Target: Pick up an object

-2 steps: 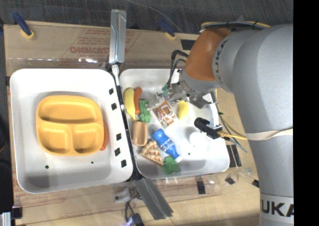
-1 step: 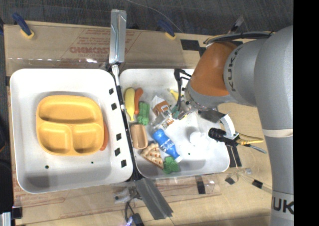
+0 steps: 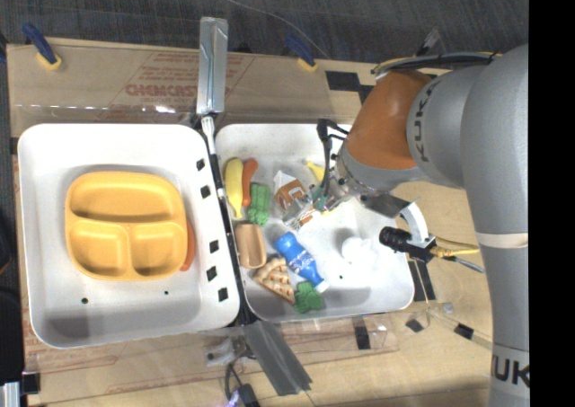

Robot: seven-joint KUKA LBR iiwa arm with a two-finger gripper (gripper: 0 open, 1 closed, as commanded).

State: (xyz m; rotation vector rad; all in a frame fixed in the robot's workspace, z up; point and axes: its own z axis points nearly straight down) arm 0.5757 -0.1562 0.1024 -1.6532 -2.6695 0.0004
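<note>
Two white bins sit side by side on the bench. The left bin [image 3: 45, 297] holds one thing: a yellow tray [image 3: 126, 224] with three compartments, lying flat near its middle. The right bin [image 3: 382, 293] holds a cluster of small things along its left half. Near the top left stands one banana [image 3: 234, 183] with one carrot [image 3: 249, 172] just beside it on the right. Below them is one green toy [image 3: 260, 203], and under that one brown bun [image 3: 249, 244]. One blue bottle [image 3: 297, 259] lies slanted near the bin's middle, with one waffle [image 3: 276, 280] touching its lower left and a second green piece [image 3: 310, 299] at its lower end. One clear wrapper [image 3: 293, 191] with orange print lies above the bottle.

The arm [image 3: 422, 136] reaches in from the right and bends down over the right bin. The gripper [image 3: 322, 198] is low at the wrapper's right edge; whether it is open or closed I cannot tell, and nothing is seen gripped.
</note>
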